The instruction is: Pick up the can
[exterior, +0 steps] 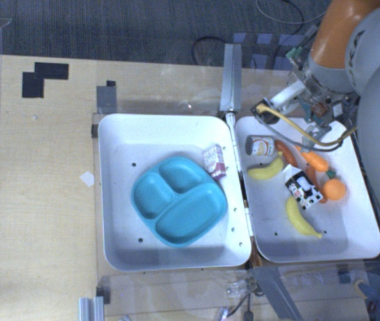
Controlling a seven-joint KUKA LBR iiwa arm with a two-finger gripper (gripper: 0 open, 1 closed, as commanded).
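The can (260, 146) lies on its side in the back left corner of the right bin (350, 243), its pale label and dark end facing up. A banana (267, 171) rests just in front of it. My gripper (318, 114) hangs over the back edge of the right bin, to the right of and behind the can, clear of it. Cables and the wrist hide most of the gripper.
The right bin also holds an orange carrot (302, 158), an orange fruit (334, 190), a black-and-white block (304, 189) and a second banana (302, 219). The left bin (120, 246) holds a blue divided plate (179, 199) and a small packet (215, 160) by its right wall.
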